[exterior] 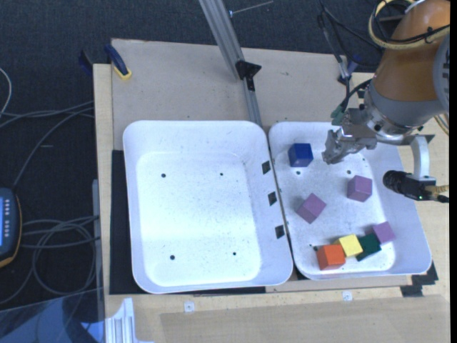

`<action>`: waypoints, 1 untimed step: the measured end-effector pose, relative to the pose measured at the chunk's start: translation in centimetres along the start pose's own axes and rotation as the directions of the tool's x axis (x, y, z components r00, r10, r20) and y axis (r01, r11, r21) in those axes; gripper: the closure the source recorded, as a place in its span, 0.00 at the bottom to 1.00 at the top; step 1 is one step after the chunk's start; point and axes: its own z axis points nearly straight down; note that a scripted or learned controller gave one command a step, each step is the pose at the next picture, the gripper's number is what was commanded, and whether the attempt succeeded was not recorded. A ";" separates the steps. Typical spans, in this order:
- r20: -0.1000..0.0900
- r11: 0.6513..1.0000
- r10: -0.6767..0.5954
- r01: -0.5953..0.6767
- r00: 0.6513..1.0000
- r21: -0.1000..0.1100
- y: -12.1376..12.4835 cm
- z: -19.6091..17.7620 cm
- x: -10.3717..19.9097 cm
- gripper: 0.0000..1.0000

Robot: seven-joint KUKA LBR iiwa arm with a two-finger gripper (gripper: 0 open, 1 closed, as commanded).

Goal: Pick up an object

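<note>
The blue cube (300,154) is small and matte, sitting at eleven o'clock in the right bin (407,256), edges slightly skewed to the bin walls, with no long axis. The gripper (334,153) hangs just beside it at three o'clock; finger state unclear.

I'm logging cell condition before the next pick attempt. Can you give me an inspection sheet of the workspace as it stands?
Surface: wooden bench bearing left bin and right bin.
Job's things: all in right bin: blue cube, three purple cubes, orange cube, yellow cube, green cube.
Clutter: blue-and-yellow clamp at the bench's far left corner.
Hand: hand over right bin, beside the blue cube, nothing seen between its fingers.
Cables: loose loops on floor; bundle by arm.
Surroundings: dark carpet, metal pole.
</note>
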 end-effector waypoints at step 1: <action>-0.001 1.000 -0.001 0.001 1.000 0.000 -0.8 0.6 6.4 1.00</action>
